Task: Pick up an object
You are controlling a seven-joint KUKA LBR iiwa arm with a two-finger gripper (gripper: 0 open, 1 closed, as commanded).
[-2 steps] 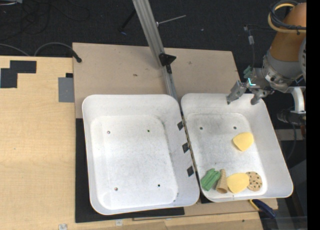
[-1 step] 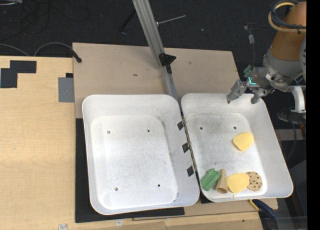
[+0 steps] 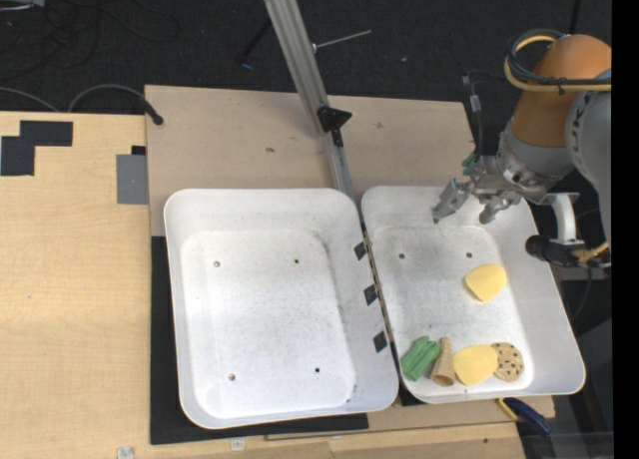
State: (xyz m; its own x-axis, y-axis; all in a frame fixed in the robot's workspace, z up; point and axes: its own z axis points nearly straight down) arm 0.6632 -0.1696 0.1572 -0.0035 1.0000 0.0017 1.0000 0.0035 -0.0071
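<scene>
Gripper [image 3: 467,204] sits above the far end of the right bin [image 3: 559,332], fingers spread apart with nothing between them. A yellow piece [image 3: 485,282] lies mid-bin, well apart from it. Along the near wall: green item [image 3: 420,356], tan cone [image 3: 442,362], second yellow piece [image 3: 474,364], cookie [image 3: 507,360], closely grouped.

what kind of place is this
Most likely a robotics lab set up for grasping trials. A robot arm reaches over two white bins holding small toy food pieces such as a cookie, and loose cables trail across the dark floor.
</scene>
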